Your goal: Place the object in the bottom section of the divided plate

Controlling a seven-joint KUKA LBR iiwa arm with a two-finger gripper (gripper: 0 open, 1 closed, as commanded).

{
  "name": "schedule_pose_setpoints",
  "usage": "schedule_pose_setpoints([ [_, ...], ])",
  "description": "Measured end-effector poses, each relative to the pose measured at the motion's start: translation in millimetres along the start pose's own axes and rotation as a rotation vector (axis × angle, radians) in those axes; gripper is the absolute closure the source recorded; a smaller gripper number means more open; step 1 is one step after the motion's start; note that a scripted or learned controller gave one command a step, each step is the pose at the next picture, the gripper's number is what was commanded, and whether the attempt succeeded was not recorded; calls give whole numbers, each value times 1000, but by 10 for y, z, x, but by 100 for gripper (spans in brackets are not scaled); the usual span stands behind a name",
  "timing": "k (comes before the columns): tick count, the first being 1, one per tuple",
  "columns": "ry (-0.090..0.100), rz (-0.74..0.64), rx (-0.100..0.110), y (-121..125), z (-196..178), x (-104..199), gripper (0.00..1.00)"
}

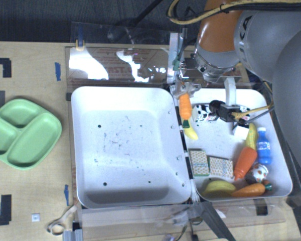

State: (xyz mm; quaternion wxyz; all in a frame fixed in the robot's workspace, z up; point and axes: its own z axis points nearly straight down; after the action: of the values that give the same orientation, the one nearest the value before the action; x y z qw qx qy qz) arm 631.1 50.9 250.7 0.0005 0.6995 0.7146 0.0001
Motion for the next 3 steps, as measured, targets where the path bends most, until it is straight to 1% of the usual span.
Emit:
schedule_pose_setpoints([
  [1,2,-115,2,-663,1434,462,100],
  [2,2,-144,-8,-66,1618,1172,100],
  [3,0,359,2,-277,1018,877,100],
])
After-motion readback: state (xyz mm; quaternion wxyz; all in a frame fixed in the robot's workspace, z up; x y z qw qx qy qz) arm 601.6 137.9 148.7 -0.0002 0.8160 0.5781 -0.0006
